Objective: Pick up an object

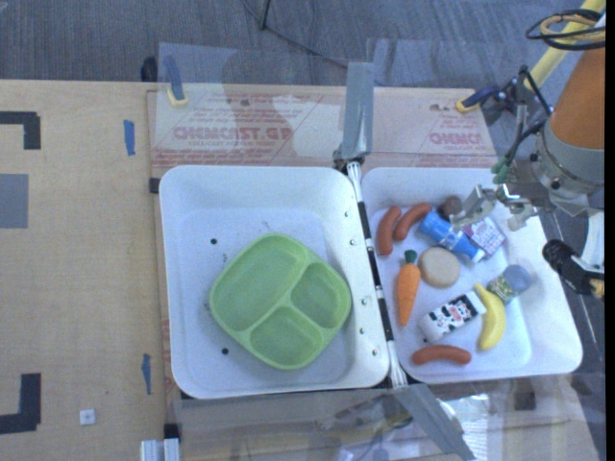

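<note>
1. Pale wooden worktop (pixel 77 257) carries two shallow white bins side by side.
2. Jaws of the metal gripper (pixel 492 203) hang over the right bin (pixel 557 349); can't tell if they're open, nothing visibly gripped.
3. Just beside: blue rectangular packet (pixel 450 234), probably the target.
4. Further out: orange plastic carrot (pixel 407 294), yellow banana (pixel 492 321).
5. Left bin (pixel 192 200) holds a green divided plate (pixel 281 301).

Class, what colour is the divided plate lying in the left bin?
Light green: the three-compartment plastic plate shows clearly in the camera view, lying in the left white bin.
</note>
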Robot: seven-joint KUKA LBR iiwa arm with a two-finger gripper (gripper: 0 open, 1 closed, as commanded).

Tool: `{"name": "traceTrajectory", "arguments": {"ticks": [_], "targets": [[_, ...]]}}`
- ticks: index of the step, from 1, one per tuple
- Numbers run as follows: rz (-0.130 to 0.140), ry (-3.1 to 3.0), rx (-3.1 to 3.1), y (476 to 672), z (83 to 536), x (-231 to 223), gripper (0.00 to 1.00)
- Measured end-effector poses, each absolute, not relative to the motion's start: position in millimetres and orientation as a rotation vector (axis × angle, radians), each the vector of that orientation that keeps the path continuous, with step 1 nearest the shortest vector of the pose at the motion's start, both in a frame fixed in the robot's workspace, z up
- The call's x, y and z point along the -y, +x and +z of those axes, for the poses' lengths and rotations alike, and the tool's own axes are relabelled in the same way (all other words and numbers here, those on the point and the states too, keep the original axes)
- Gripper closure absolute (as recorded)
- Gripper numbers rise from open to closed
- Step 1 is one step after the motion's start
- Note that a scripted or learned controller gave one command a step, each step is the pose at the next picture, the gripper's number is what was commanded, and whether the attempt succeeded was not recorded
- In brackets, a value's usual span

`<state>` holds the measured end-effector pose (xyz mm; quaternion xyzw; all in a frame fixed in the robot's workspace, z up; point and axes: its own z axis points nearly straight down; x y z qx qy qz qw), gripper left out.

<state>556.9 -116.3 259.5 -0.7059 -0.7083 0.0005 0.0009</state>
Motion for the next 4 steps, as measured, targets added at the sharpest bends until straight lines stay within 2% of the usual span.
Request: {"name": "traceTrajectory", "arguments": {"ticks": [1, 2, 3, 4], "targets": [[0.0, -2.247, 2.194, 617.3, 123, 125, 0.0], [-0.018, -2.27, 2.187, 625.7, 94, 142, 0.0], [-0.006, -2.271, 2.18, 622.7, 98, 145, 1.0], [-0.001, -2.154, 2.291, 663.1, 268, 62, 1.0]]}}
